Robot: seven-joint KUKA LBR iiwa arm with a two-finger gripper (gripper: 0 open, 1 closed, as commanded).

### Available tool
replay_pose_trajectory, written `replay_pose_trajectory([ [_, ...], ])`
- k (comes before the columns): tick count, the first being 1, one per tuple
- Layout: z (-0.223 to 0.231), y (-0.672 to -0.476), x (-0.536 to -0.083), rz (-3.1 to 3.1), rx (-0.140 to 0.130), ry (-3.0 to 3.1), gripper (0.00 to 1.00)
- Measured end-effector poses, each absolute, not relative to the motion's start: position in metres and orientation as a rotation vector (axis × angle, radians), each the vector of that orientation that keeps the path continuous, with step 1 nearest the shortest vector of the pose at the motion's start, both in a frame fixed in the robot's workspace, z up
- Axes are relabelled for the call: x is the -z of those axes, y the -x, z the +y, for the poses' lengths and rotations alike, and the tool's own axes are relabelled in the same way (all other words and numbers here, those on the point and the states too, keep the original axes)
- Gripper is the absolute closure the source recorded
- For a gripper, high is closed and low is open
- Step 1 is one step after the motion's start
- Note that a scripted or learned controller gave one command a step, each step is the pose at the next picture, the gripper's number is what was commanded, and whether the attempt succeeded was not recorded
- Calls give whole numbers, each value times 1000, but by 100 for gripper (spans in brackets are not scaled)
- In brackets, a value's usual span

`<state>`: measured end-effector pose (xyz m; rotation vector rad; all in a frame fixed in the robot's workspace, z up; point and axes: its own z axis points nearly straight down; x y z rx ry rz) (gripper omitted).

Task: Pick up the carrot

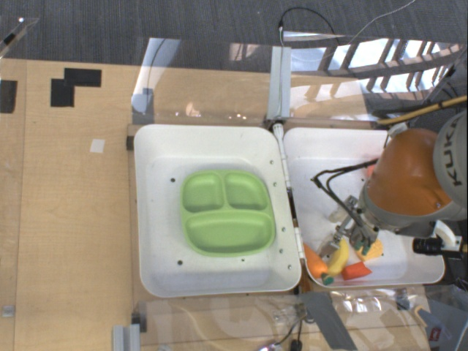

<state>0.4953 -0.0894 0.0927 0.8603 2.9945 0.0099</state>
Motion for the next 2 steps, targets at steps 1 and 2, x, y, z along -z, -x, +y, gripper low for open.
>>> replay_pose_trajectory([
  [1, -94, -493, -91, 2777, -7, -1451, 0],
  [2, -91, -493, -91, 2834, -9, -1308, 0],
])
